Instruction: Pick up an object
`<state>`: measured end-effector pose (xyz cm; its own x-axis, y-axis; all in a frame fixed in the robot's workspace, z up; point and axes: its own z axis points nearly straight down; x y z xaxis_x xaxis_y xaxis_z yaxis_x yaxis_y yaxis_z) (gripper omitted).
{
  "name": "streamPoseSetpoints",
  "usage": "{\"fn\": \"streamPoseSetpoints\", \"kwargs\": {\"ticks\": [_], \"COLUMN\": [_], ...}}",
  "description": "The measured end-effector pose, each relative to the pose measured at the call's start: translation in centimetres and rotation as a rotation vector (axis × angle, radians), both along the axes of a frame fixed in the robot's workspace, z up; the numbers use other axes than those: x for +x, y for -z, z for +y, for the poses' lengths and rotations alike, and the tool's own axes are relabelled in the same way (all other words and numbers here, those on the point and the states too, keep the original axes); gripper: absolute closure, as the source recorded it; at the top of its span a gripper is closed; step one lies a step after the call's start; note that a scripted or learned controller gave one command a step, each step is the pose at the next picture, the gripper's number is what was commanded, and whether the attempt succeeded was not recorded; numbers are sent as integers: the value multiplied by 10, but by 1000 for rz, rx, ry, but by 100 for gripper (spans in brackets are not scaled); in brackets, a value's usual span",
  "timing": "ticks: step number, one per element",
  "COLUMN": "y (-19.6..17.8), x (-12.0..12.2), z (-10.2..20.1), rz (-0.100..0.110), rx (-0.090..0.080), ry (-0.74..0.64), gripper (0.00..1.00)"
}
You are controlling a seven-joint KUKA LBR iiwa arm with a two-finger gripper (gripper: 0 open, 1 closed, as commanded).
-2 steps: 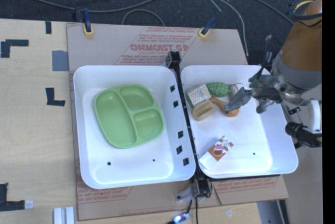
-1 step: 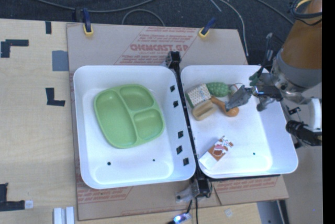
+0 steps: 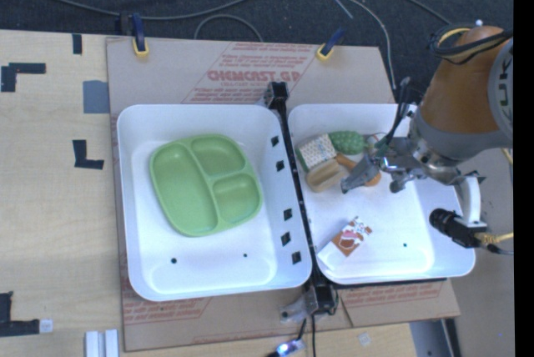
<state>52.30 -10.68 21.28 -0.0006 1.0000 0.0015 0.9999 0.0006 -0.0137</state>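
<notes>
Camera view: grey two-finger gripper [image 3: 365, 173] low over right shallow white bin [image 3: 417, 255], beside a cluster (green lumpy item [image 3: 346, 142], checked beige block [image 3: 316, 152], tan bun-shaped piece [image 3: 324, 173]). Grip state: cannot tell. Small red-and-white packet [image 3: 351, 237] lies apart. Left white bin [image 3: 142, 205] holds green compartment plate [image 3: 205, 183].

2 shallow white bins sit side by side on a cardboard sheet [image 3: 250, 72] — the left bin [image 3: 133, 205] and the right bin [image 3: 417, 255]. 2 clamps — yellow [image 3: 138, 42] and blue [image 3: 330, 42] — grip the sheet's far edge.
</notes>
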Motion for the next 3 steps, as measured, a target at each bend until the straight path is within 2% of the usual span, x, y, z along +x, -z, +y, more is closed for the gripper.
{"fn": "streamPoseSetpoints", "kwargs": {"ticks": [2,3], "y": [126,117], "x": [-2,-2], "z": [-1,1], "rz": [-1,4], "rx": [0,3], "ry": [0,-2], "gripper": [0,100]}}
